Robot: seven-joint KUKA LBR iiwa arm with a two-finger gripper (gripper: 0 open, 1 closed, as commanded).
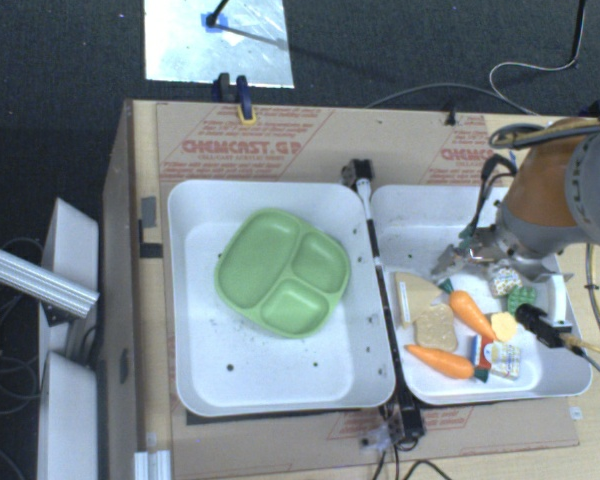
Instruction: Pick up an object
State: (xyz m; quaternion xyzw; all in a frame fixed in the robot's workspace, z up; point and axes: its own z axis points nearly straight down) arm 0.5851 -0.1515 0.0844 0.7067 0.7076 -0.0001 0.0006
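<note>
The right bin (420,218) holds several small toy foods in its near half. One orange carrot (470,311) lies just below my gripper (463,259), and a second carrot (440,360) lies near the bin's front. Between them is a tan toast slice (437,328). A yellow block (503,326), a green piece (522,295) and a speckled white piece (503,280) sit to the right. My gripper hangs low over the bin's middle, just above the upper carrot's tip, under the grey arm with its orange band (540,183). Nothing is visibly held.
A green divided plate (283,271) lies in the left bin (205,368). A cream stick (404,299) lies by the divider between the bins (375,268). A small printed box (502,361) sits at the right bin's front right. Cables run along the bench's right side.
</note>
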